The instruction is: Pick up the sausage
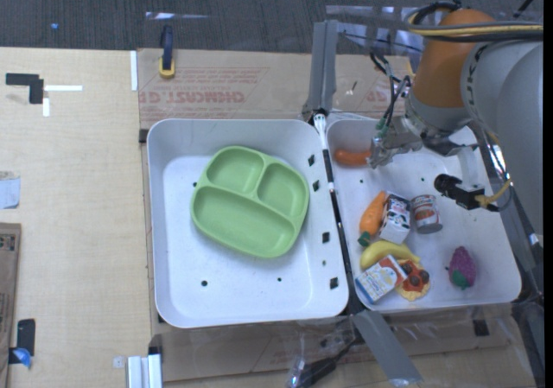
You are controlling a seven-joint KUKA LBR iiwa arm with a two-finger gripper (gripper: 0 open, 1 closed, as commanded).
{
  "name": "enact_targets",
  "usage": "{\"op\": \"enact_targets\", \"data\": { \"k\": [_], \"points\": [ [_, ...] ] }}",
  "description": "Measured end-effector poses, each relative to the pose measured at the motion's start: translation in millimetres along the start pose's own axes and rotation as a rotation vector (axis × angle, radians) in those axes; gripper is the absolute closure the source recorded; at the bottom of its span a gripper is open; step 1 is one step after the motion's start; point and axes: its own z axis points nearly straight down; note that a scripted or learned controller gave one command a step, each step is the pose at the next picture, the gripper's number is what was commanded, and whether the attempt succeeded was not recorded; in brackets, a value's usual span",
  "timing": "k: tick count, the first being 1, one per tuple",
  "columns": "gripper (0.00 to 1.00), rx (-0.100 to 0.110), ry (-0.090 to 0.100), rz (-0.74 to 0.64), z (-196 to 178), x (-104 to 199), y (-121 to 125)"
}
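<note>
The sausage, a short orange-red link, lies flat near the far left corner of the right bin. My gripper hangs low over that bin, its tip right at the sausage's right end. The view does not settle whether it touches the sausage. The grey arm with its orange band comes in from the upper right and hides the bin's far right part.
Nearer in the right bin lie a carrot, a small milk carton, a tin can, a banana, a snack box, a pizza slice and a purple fruit. A green divided plate sits in the left bin.
</note>
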Motion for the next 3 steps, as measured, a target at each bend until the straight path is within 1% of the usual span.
{"op": "enact_targets", "data": {
  "k": [1,2,3],
  "points": [
    [0.0,0.0,0.0,0.0,0.1,0.0,-0.1],
    [0.0,0.001,0.001,-0.056,-3.8,-6.3,-33.6],
    [0.0,0.0,0.001,0.094,9.0,-2.0,3.0]
  ]
}}
